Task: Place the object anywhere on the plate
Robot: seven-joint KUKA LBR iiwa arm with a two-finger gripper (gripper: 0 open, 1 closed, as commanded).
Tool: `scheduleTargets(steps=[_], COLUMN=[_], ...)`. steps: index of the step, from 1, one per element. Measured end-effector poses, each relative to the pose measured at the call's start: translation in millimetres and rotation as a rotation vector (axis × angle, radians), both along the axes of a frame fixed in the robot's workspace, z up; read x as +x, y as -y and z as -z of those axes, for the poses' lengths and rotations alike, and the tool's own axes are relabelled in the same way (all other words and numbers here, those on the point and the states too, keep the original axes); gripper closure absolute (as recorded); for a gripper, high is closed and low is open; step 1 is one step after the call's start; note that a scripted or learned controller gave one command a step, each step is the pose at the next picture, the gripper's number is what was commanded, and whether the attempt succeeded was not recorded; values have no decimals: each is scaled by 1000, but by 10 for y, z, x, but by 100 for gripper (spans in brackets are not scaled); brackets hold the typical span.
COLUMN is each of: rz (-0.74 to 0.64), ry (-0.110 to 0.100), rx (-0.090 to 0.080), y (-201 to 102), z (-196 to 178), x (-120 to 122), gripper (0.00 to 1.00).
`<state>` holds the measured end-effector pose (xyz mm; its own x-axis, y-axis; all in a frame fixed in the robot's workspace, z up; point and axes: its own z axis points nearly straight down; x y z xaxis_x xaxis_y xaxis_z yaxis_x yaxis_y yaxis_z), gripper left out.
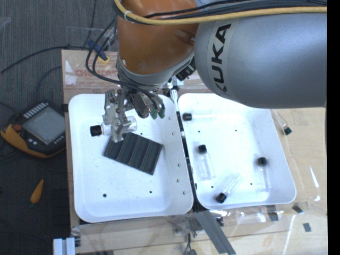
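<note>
1. Overhead, the gripper (118, 125) hangs low in the left bin (85, 195), just above the dark ribbed plate (133, 153).
2. Whether it holds anything, I cannot tell.
3. A black-capped vial (95, 130) lies beside it, off the plate.

plate (133, 153): dark, ribbed, matt | bins (95, 195): white glossy plastic | vials (203, 162): clear, black caps

One camera watches me from above the bench (234, 232), fixed and tilted down at a slant. It takes in both white bins: the left bin (85, 195) and the right bin (276, 190) side by side. My arm (255, 41) enters from the right and looms large, near the lens, covering the far edge of the bins.
</note>
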<state>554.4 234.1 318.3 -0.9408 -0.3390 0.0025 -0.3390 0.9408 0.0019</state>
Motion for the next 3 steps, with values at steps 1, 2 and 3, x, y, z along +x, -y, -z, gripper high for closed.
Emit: scheduleTargets(steps=[1, 2, 3], rz=[-180, -498, -779], ry=[0, -1, -3], rx=[0, 2, 2], y=[3, 10, 248], z=[234, 1259, 1386], x=[-234, 155, -586], gripper=[100, 100, 100])
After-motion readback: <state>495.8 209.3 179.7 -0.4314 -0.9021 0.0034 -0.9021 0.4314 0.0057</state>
